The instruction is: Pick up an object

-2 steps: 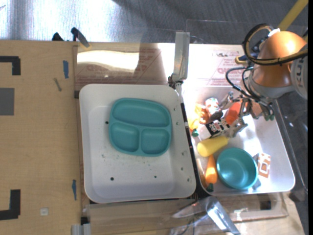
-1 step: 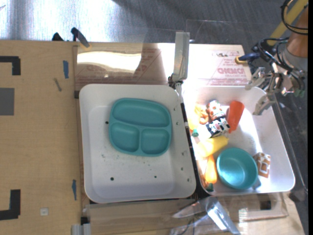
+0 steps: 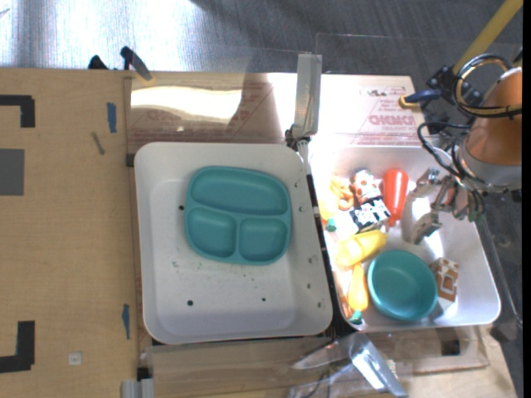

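Observation:
My gripper (image 3: 437, 210) hangs over the right side of the right bin (image 3: 481, 259), its fingers apart with nothing between them. Just left of it lies an orange carrot-shaped toy (image 3: 395, 191). Further left are a black and white item (image 3: 370, 215), a small orange and white toy (image 3: 360, 184) and yellow pieces (image 3: 358, 250). A teal bowl (image 3: 402, 283) sits at the bin's front, with a small brown and white block (image 3: 446, 278) to its right.
The left bin (image 3: 158, 247) holds a teal divided plate (image 3: 237, 215). A cardboard sheet (image 3: 62, 222) covers the bench at left. A metal bracket (image 3: 305, 106) stands behind the gap between the bins. Cables (image 3: 465, 81) trail from the arm at upper right.

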`<state>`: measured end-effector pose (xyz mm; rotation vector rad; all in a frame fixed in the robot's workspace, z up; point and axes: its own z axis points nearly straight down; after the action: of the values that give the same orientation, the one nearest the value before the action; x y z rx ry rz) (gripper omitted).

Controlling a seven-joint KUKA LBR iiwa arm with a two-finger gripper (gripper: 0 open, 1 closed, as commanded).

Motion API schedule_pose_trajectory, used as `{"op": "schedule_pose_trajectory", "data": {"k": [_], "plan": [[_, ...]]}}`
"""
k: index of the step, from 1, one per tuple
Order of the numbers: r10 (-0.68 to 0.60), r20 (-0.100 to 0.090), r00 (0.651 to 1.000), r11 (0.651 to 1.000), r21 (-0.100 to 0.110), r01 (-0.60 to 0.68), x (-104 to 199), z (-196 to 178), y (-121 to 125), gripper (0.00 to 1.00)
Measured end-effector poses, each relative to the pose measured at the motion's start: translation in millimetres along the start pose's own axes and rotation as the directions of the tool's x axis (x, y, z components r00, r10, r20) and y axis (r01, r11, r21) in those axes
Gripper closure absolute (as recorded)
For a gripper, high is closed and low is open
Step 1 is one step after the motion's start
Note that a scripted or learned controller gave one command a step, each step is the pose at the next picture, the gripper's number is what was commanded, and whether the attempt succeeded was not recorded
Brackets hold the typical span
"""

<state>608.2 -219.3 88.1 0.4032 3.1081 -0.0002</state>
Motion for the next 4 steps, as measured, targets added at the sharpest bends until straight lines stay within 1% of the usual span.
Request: {"op": "schedule_pose_trajectory", "data": {"k": [1, 2, 3, 4], "plan": [[0.004, 0.001, 1.000, 1.000, 0.002, -0.004, 77.5, -0.8, -26.5, 0.00], [0.033, 0.013, 0.999, 0.999, 0.001, -0.033, 117.5, -2.2, -35.8, 0.00], [0.023, 0.054, 0.998, 1.000, -0.004, -0.023, 104.4, -21.8, -27.8, 1.00], [0.137, 0.007, 0.991, 0.991, 0.000, -0.137, 34.2, -107.0, -12.2, 1.00]]}}
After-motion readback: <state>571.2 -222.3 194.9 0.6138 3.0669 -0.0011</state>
